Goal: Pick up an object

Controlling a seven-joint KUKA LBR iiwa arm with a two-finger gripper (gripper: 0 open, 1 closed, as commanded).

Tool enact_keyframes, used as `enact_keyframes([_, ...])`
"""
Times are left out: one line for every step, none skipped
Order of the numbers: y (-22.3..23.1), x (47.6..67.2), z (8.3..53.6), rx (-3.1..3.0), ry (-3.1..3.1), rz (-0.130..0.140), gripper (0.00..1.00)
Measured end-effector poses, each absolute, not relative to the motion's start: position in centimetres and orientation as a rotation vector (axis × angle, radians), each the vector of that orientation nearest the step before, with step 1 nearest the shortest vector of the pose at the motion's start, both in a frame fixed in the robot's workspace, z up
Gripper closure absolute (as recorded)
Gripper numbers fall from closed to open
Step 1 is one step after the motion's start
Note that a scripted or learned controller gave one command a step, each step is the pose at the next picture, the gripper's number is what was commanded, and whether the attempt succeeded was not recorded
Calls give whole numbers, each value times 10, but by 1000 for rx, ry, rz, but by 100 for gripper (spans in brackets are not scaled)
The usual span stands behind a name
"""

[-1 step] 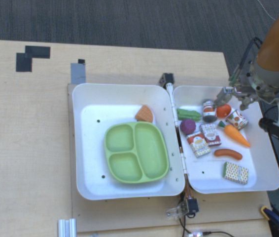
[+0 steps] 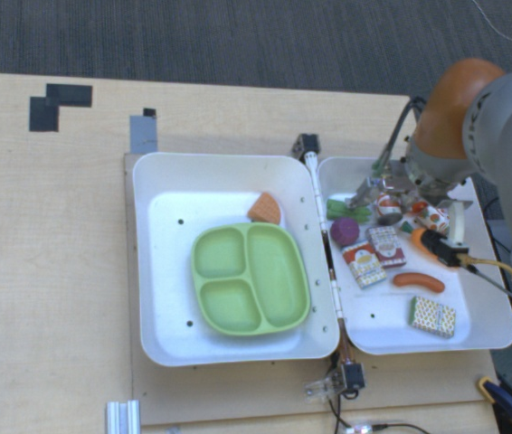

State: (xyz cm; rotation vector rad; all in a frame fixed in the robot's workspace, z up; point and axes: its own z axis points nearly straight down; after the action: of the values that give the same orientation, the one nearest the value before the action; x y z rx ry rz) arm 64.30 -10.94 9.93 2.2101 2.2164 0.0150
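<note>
Camera view: the tool (image 2: 378, 191) is low over the back of the right bin (image 2: 419, 344), in the thick of the clutter. Can't tell whether it's released or clenched, nor whether it's touching anything; nothing visibly held.

Pickable stuff is all in that bin:
- green toy (image 2: 338, 209) and purple toy (image 2: 345, 231) just to the tool's left, against the divider
- small red-and-white toy (image 2: 389, 208) close under the tool
- two red-and-white cartons (image 2: 375, 255) mid-bin, touching
- sausage (image 2: 418, 282) and patterned box (image 2: 432, 316) toward the front, apart from the rest

My read: it's in approach/descend on the back cluster. To do it well, commit to one item, centre on it and come straight down. The purple toy looks round, so it may roll. The divider wall is close, so keep clear of it. The sausage or box would be the cleaner target.

The left bin (image 2: 161, 269) has a green divided plate (image 2: 251, 278) and an orange wedge (image 2: 265, 209), well away from the tool.
</note>
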Motion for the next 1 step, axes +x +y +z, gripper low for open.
enact_keyframes([-108, 646, 113, 2204, 2216, 27, 100])
